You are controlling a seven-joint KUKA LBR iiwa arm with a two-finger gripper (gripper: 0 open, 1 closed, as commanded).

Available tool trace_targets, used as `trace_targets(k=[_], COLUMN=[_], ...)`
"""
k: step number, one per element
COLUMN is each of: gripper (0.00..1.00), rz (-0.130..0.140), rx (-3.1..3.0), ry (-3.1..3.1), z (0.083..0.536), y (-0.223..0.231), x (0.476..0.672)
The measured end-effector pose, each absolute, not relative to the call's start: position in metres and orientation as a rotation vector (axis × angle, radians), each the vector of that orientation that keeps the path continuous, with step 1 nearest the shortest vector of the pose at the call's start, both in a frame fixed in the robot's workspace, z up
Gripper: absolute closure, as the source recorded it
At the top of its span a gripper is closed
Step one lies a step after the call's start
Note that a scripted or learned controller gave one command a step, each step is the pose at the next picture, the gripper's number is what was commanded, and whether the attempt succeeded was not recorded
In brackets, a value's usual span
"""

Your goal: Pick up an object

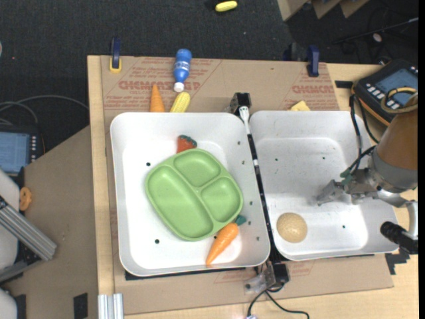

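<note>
1. Left bin (pixel 126 178): you have a green divided plate (pixel 194 193) lying across its middle. A carrot (pixel 222 242) lies at the plate's near edge, touching it, tip toward the bin's front. A small red-and-green piece (pixel 186 141) peeks out at the plate's far edge.
2. Right bin (pixel 299 128): you have one tan ball (pixel 291 226), near the front left corner, resting on the floor, apart from the walls.
3. Arm: it enters from the right. The gripper (pixel 330 195) hangs low over the right bin, about mid-depth, pointing left.
4. Jaws: you cannot tell their state; the tip is too blurred and small to read. Nothing shows between them.
5. Key relation: the ball lies toward the front of the bin and a little left of the gripper, near but not touching. It is round, so no long axis sets your wrist angle.
6. Judgement: the ball is the nearest candidate. The likely need is a short shift toward the front left corner, then a descent.
7. Bench behind the bins: a blue-and-white bottle (pixel 182 69), a yellow piece (pixel 180 102) and an orange cone (pixel 156 99), all outside the bins.
</note>
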State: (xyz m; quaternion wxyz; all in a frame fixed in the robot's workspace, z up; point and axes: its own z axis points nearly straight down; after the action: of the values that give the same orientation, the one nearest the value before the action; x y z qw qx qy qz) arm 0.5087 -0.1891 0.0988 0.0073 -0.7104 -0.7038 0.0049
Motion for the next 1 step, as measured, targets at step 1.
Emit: trace_targets(k=[1], gripper=[0.00], rz=[-0.001], rx=[-2.218], ry=[-2.224], z=[0.0830], y=[-0.1645], x=[0.5335])
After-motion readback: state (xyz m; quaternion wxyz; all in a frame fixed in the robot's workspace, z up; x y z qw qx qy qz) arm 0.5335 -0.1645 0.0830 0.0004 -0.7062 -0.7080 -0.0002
